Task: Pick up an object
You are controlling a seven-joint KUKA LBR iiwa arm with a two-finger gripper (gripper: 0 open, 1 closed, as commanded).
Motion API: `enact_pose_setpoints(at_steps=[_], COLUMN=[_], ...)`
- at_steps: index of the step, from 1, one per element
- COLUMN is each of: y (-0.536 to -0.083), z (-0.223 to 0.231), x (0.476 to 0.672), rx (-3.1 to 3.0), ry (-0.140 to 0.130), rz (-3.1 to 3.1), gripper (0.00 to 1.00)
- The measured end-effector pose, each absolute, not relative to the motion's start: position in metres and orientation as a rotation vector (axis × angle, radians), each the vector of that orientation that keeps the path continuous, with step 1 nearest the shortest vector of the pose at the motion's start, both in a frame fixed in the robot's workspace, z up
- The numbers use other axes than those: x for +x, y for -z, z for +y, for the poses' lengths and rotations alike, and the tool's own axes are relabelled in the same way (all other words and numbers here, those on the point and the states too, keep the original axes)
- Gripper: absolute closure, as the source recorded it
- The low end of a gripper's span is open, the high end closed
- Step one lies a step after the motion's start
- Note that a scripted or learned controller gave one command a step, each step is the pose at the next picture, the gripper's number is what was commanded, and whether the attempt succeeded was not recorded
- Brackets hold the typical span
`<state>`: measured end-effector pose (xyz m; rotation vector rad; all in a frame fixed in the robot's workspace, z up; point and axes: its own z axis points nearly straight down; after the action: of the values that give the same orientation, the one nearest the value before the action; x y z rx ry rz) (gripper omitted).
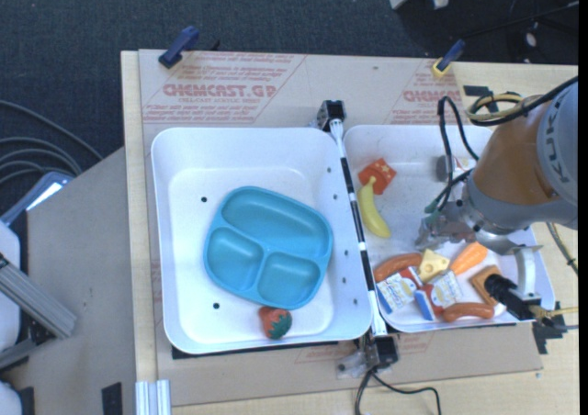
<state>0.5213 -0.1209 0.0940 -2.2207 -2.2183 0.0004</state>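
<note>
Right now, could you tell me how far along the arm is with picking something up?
Done: the arm has reached into the right bin, and its pincer sits low among the toy food. In hand: nothing I can confirm; the grip itself is hidden. Left: grasping and lifting an item. The banana, cheese wedge and carrot lie in the bin, and the strawberry beside the blue tray.

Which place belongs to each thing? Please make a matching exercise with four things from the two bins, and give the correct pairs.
Things:
1. blue divided plate
2. strawberry
3. banana
4. cheese wedge

Places:
a. right bin, just below the red-orange toy
b. left bin, near its front edge
c. middle of the left bin
d. right bin, among the sausages and the carrot

Pairs: 1-c, 2-b, 3-a, 4-d
</note>
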Motion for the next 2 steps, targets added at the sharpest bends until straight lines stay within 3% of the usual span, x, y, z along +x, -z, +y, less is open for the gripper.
enact_pose_setpoints(at_steps=[1, 2], y=[-0.1593, -0.1590], z=[-0.1863, -0.1859], x=[0.5939, 0.5938], rx=[-2.222, -2.221], ry=[0.000, -0.001], rz=[-2.223, -2.223], gripper=[1.00, 0.00])
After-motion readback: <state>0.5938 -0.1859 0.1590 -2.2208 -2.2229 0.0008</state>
